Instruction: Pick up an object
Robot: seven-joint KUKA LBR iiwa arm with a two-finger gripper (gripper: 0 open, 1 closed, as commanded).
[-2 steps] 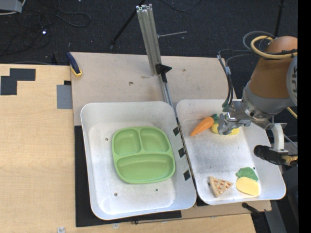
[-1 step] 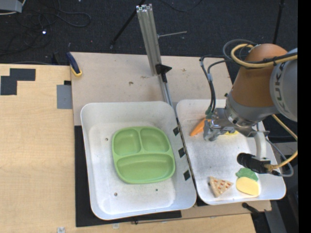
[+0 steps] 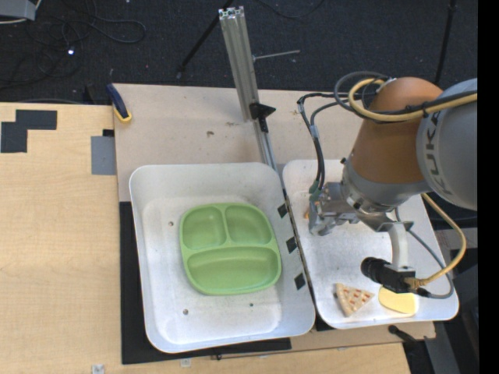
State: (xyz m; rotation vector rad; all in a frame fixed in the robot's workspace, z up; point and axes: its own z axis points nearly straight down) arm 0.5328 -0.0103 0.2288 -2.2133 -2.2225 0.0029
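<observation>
A green divided plate [image 3: 230,248] lies flat in the middle of the left bin [image 3: 148,216]. Near the front edge of the right bin [image 3: 343,259] sit a toy pizza slice [image 3: 353,298] and, just right of it, a flat yellow piece [image 3: 398,302]. My gripper [image 3: 318,218] hangs low over the right bin's left side, close to the wall between the bins. It is behind and left of the pizza slice and apart from it. The orange wrist band hides much of the bin's back half.
An upright aluminium post [image 3: 242,61] rises behind the two bins. A small tool with a blue and yellow handle [image 3: 118,104] lies on the bench at the back left. Black clips [image 3: 290,244] line the wall between the bins.
</observation>
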